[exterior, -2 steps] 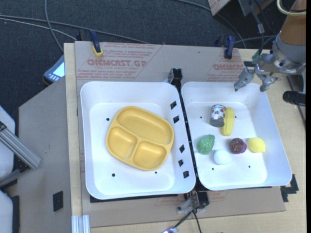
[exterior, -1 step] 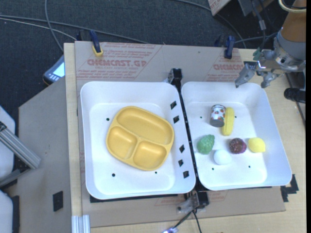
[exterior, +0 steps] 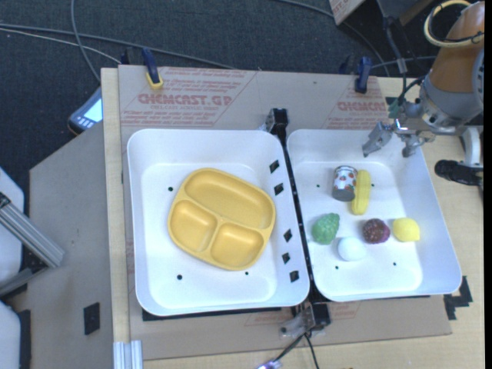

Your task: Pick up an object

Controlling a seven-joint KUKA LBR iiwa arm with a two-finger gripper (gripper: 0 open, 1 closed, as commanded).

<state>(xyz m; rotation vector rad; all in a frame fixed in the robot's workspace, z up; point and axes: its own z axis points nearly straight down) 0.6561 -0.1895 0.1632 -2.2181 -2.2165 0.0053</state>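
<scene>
My gripper [exterior: 393, 143] hangs over the far edge of the right bin [exterior: 430, 206], its two fingers spread apart with nothing between them. Below it in that bin lie a small grey can [exterior: 344, 183], a yellow banana-like piece [exterior: 361, 192], a green lumpy ball [exterior: 325, 228], a white ball [exterior: 350, 248], a dark red ball [exterior: 375, 231] and a yellow lemon [exterior: 406, 230]. The can and banana are nearest, a short way toward the front-left of the gripper.
The left bin [exterior: 146, 206] holds a yellow divided plate [exterior: 221, 218]. A black divider with clips [exterior: 286, 198] runs between the bins. Blue clamps [exterior: 152, 71] hold the cardboard at the back. Cables lie on the dark floor behind.
</scene>
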